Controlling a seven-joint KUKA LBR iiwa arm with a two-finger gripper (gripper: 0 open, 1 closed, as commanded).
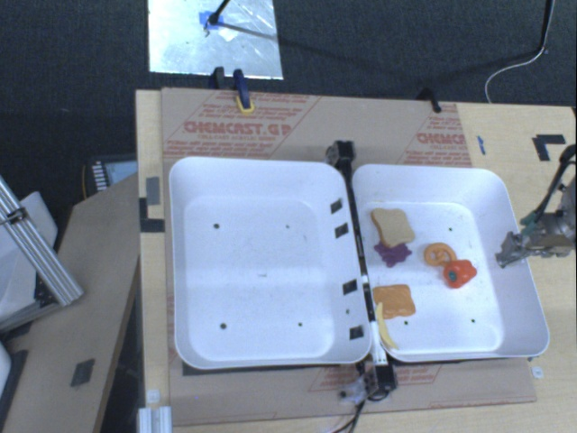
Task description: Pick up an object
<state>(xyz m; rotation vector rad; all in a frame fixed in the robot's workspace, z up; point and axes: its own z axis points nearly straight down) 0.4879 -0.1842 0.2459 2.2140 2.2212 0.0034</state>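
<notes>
Objects for picking lie in the right bin [487, 188], grouped toward its left and centre. You see a tan bread-shaped slice [393, 225] nearest the divider, with a purple piece [393, 253] touching its lower edge. To the right of these sits an orange ring-shaped item [439, 254], and a red-orange pepper-like object [459, 273] lies just beside it, lower and to the right. Below the purple piece rests a second tan toast-like slice [394, 300], and a pale yellow banana-like strip [385, 327] lies just under it, close to the divider. The left bin [180, 242] stands side by side with the right one, their inner walls joined by black clips [342, 231]. The gripper [510, 253] is at the right bin's right rim, well apart from every object; you cannot tell whether its fingers are apart or together. Both bins rest on a cardboard sheet [270, 124] on the bench.
</notes>
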